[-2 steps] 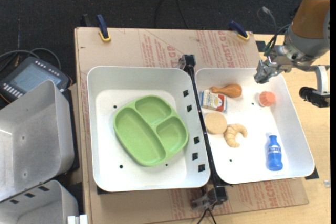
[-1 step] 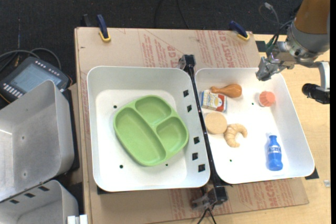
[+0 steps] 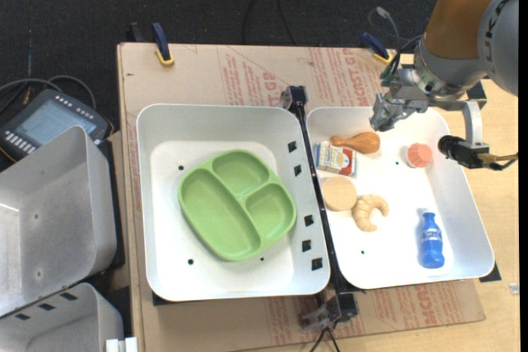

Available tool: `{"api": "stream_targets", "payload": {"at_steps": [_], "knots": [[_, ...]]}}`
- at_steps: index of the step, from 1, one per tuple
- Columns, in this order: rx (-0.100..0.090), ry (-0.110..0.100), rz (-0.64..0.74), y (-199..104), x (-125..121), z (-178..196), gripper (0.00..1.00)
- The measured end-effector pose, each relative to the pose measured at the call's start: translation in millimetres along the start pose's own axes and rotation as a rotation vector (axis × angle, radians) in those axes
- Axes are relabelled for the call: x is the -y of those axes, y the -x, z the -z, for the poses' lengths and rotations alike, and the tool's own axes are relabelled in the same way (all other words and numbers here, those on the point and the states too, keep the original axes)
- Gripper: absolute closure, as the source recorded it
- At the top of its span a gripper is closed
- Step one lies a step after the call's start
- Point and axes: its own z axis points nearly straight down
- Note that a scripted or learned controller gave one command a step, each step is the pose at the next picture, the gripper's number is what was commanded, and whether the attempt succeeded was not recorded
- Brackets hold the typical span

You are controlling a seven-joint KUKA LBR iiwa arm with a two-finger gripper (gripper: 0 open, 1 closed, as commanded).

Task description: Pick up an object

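The right bin point(image 3: 462, 260) holds a toy chicken drumstick point(image 3: 358, 142), a small printed carton point(image 3: 337, 158), a round tan cookie point(image 3: 339, 194), a croissant point(image 3: 370, 210), a pink-orange round piece point(image 3: 419, 154) and a blue bottle point(image 3: 430, 240). My gripper point(image 3: 384, 119) hangs over the bin's far edge, just above and right of the drumstick. Nothing shows between its dark fingers, and the drumstick lies on the bin floor.
The left bin point(image 3: 157, 260) holds a green divided plate point(image 3: 237, 203). A black divider point(image 3: 312, 177) runs between the bins. Blue clamps point(image 3: 162, 44) sit on the brown board's far edge. Grey boxes point(image 3: 49, 210) stand to the left.
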Motion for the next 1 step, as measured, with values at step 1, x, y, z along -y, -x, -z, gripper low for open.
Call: {"api": "stream_targets", "payload": {"at_steps": [1], "knots": [[0.000, 0.000, -0.001, -50.6, 1.4, -8.8, 1.00]]}}
